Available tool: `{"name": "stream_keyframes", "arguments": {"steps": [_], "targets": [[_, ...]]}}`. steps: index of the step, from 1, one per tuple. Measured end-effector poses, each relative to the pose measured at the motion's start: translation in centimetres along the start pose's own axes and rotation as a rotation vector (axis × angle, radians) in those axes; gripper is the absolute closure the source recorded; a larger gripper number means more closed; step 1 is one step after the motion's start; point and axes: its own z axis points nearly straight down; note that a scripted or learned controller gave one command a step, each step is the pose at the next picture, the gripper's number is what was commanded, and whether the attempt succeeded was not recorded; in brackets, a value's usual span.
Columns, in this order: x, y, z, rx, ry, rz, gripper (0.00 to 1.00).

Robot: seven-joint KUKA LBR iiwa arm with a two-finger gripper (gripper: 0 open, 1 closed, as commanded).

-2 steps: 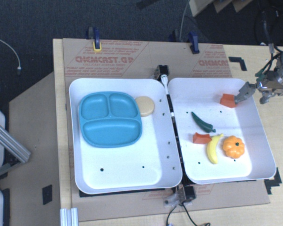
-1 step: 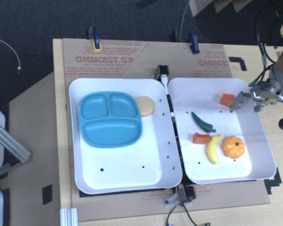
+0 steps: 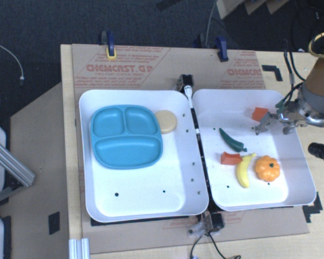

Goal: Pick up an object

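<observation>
The small orange-red block [image 3: 260, 113] lies flat in the right white bin [image 3: 291, 194], near its far right corner, its slightly longer side running roughly along the bin's far edge. It is a plain, matte, squarish piece, with no marking that can be made out.

The grey two-finger gripper [image 3: 271, 123] sits just beside the block, towards the bin's right edge, with its metal fingers spread a little and nothing between them; whether a fingertip touches the block cannot be told.

Nearer the bin's middle lies a dark green toy pepper [image 3: 231, 140], slanting from the far left to the near right. Towards the near edge are a small red wedge-shaped piece [image 3: 231, 158], a yellow toy banana [image 3: 244, 172] and an orange toy pumpkin [image 3: 268, 169].

The left white bin [image 3: 146, 198] holds a blue three-compartment plastic plate [image 3: 127, 136] with a pale round disc [image 3: 166, 121] touching its right side.
</observation>
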Motion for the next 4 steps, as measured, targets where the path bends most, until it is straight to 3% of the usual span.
{"name": "stream_keyframes", "arguments": {"steps": [1, 2, 4], "targets": [[0.1, 0.0, 5.2, -0.001, 0.002, 0.0, 0.0], [0.1, 0.1, 3.9, -0.005, -0.001, -0.001, 1.0], [0.4, 0.5, -6.7, -0.012, -0.005, -0.001, 1.0]]}}
